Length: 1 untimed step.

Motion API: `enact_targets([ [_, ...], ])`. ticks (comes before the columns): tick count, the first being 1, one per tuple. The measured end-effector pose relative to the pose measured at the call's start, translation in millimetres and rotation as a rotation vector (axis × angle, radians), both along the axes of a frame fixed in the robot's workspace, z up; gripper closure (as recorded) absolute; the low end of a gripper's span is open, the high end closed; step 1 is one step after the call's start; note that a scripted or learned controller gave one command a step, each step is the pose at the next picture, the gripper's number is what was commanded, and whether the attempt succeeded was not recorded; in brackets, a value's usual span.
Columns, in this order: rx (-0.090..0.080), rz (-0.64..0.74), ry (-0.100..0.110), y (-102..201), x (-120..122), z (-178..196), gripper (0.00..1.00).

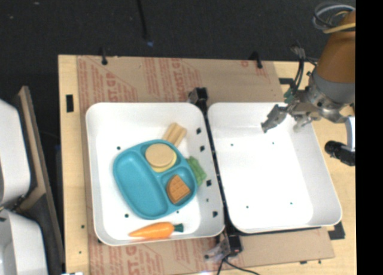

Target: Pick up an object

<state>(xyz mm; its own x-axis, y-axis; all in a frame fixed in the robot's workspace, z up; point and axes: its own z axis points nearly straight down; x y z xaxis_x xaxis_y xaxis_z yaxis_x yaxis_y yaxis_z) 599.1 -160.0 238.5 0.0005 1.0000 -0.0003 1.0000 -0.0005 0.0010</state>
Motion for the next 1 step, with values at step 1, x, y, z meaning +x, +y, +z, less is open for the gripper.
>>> enact_targets([
  [1,0.000,-0.002,0.006,-31.4,15.7,-64.7,0.00],
])
